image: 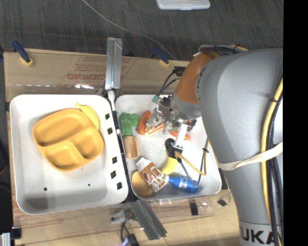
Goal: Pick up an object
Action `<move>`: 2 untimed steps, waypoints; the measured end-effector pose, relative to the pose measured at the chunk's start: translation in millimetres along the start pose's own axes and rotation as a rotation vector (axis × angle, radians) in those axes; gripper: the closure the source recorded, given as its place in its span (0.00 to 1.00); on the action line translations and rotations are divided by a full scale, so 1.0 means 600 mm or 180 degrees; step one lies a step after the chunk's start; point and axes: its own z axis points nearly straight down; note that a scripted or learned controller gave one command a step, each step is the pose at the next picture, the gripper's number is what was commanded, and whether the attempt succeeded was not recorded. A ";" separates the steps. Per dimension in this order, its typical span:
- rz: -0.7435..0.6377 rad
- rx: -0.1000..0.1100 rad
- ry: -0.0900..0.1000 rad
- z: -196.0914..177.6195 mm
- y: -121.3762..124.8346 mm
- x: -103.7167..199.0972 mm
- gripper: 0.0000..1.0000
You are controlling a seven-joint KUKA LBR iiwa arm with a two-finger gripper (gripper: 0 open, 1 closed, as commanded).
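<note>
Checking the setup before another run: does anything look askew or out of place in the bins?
Nothing looks spilled or broken. The yellow divided plate sits askew in the left bin, and the right bin's items are jumbled, a brown carton lying atop the others.

Dark carpet floor [57,21] behind cardboard-topped bench [62,67]

right bin [208,158] far side hidden by the grey arm [240,105], gripper [166,120] fingertips lost in clutter, white tray [183,4] cropped at top edge
</note>
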 end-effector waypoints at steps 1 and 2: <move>0.0425 0.0025 -0.0001 0.002 0.040 0.012 1.00; 0.0394 0.0005 0.0009 -0.021 0.043 0.016 1.00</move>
